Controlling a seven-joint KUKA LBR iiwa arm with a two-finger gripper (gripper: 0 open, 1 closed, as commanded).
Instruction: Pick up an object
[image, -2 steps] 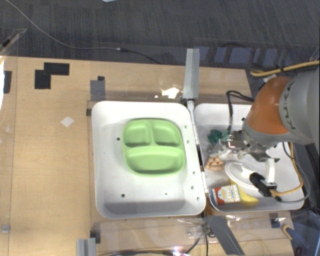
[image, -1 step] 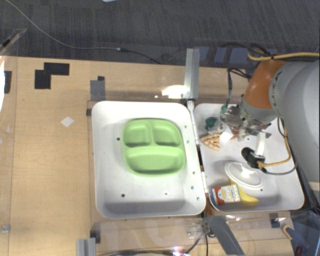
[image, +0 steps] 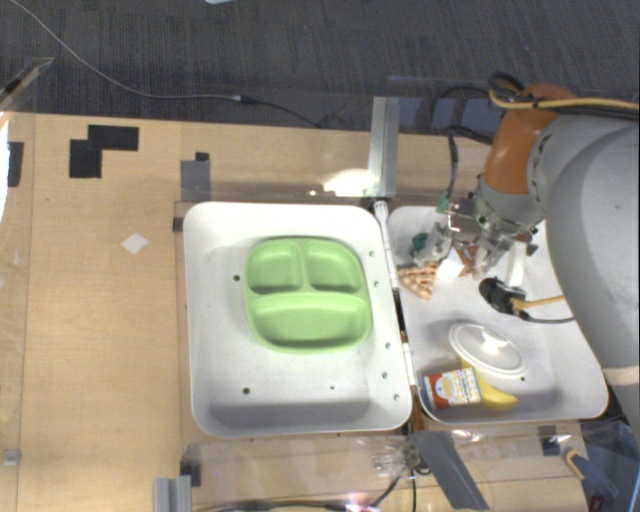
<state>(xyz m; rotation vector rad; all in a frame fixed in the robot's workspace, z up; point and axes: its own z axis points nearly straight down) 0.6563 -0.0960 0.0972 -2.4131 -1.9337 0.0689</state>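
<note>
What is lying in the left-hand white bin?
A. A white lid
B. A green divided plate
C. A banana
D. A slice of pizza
B. The green divided plate lies alone in the middle of the left bin, while the banana, the white lid and the pizza slice lie in the right bin.

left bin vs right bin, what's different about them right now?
Contents: the left bin holds one green divided plate; the right bin holds several small things, among them a white lid, a banana and a red carton.
Arm: the tool hangs over the right bin's far end; the left bin has no arm above it.
Shared: both are shallow, white, and sit side by side.
</note>
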